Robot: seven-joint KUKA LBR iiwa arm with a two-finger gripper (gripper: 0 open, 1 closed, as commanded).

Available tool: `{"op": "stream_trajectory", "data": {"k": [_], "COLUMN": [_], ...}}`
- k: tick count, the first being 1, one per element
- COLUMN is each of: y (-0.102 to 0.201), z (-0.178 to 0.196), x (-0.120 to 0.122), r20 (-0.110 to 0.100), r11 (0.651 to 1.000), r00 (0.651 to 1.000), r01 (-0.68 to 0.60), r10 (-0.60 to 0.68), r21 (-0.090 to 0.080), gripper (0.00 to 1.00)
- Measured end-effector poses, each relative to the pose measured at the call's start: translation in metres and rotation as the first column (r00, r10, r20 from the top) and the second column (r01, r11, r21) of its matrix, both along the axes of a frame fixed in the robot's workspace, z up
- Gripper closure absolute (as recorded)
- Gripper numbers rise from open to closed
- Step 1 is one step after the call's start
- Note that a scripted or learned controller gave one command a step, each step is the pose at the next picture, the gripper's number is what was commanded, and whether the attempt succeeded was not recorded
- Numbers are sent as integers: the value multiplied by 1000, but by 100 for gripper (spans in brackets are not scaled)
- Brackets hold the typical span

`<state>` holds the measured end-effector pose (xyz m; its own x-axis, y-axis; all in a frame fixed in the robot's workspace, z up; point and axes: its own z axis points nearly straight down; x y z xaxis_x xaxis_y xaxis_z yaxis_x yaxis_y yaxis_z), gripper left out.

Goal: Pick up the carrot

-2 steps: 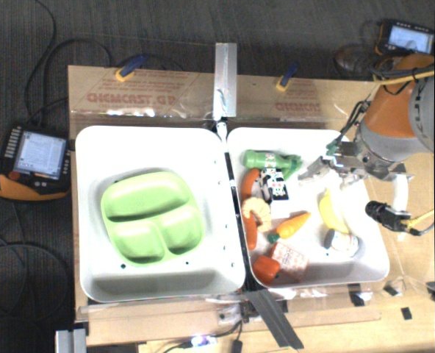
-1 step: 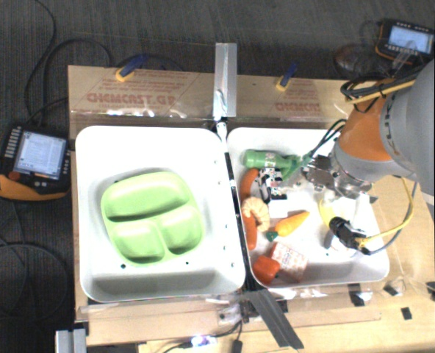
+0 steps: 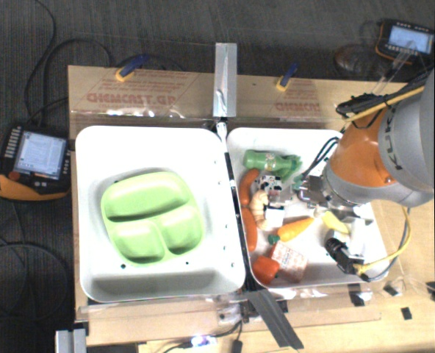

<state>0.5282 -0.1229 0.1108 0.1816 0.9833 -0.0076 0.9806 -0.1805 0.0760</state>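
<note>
Centrally carrot [image 3: 296, 228], tool [image 3: 306, 191] just above

Arm [image 3: 412, 145]: grey rounded casing, dark lettering partly visible on the upper side. Orange band [image 3: 358, 164] above the wrist, dome-shaped. Black cable [image 3: 322, 153] loops beside the band. Yellow cable [image 3: 401, 237] curves below the wrist. Wrist hardware metallic grey and black; details unclear.

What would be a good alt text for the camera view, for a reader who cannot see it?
A grey and orange robot arm reaches into the right white bin, where an orange carrot lies among toy foods beside its gripper. The left white bin holds a green divided tray.
</note>
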Motion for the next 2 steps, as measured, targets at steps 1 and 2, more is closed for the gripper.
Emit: {"op": "stream_trajectory", "data": {"k": [1, 2], "y": [-5, 15], "z": [1, -21], "x": [2, -41], "r20": [-5, -59], "r11": [983, 996], "r00": [983, 994], "r01": [-186, -89], "r10": [186, 89], "r21": [-11, 13], "gripper": [0, 0]}}
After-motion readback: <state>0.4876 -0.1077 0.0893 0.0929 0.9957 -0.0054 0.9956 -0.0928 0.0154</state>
